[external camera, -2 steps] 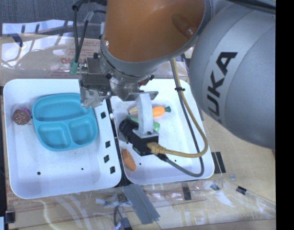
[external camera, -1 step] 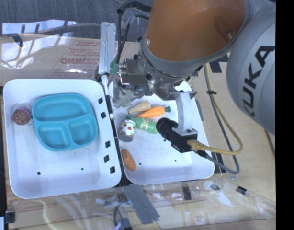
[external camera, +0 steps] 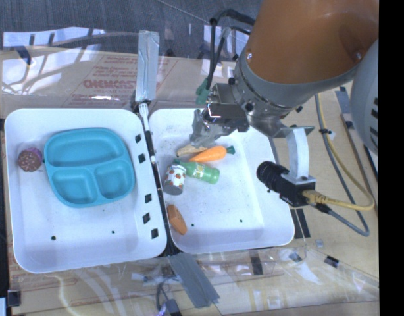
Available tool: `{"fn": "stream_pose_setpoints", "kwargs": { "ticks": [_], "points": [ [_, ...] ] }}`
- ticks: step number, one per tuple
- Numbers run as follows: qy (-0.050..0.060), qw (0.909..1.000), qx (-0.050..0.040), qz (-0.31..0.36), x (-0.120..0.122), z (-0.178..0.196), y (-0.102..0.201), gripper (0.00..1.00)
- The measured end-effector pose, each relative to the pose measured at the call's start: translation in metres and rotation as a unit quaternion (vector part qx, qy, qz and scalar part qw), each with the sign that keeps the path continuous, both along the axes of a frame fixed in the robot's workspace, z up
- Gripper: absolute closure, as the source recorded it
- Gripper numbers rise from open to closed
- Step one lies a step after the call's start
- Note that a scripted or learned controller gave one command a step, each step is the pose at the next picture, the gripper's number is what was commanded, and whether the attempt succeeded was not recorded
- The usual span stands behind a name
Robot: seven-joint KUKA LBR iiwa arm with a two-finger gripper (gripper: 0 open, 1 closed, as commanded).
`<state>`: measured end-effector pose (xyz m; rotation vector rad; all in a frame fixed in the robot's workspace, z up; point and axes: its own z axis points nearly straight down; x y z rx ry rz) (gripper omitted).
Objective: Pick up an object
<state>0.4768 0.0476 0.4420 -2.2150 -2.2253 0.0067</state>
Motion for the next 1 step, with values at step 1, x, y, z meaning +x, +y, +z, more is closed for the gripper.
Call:
{"fn": "stream_pose_setpoints", "kwargs": {
  "ticks": [1],
  "points": [
    [0.001,1.0,-0.0006,0.006,-0.002,-0.0531,0.1332,1.0]
  ]
}}
